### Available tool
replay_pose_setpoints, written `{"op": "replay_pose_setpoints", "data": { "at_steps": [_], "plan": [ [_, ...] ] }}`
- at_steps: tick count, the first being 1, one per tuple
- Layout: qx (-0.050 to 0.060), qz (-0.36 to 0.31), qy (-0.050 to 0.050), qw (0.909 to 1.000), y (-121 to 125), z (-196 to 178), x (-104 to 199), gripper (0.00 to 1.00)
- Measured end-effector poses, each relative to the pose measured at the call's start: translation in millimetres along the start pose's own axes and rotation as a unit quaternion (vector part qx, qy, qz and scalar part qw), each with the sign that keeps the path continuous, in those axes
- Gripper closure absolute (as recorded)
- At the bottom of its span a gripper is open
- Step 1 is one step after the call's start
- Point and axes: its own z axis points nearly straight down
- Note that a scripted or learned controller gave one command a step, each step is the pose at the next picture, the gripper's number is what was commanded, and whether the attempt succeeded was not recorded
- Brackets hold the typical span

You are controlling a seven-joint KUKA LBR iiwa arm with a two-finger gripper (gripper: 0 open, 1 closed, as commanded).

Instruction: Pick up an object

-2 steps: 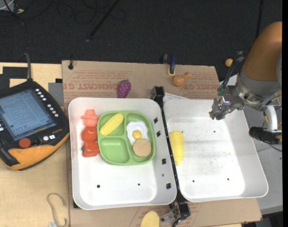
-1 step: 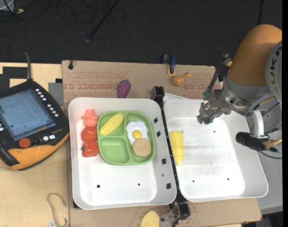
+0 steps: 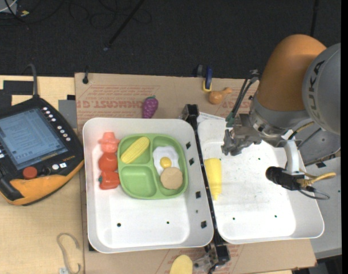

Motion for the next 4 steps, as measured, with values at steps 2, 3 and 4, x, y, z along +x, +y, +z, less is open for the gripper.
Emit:
{"op": "replay_pose_setpoints", "data": {
  "at_steps": [2, 3, 4],
  "plan": [
    [-0.002, 0.002, -0.001, 1.0000, -6, 6, 10, 1.00],
    [0.000, 0.002, -0.001, 1.0000, -5, 12, 26, 1.00],
    [0.000, 0.002, -0.001, 1.0000, -3, 23, 17, 1.00]
  ]
}}
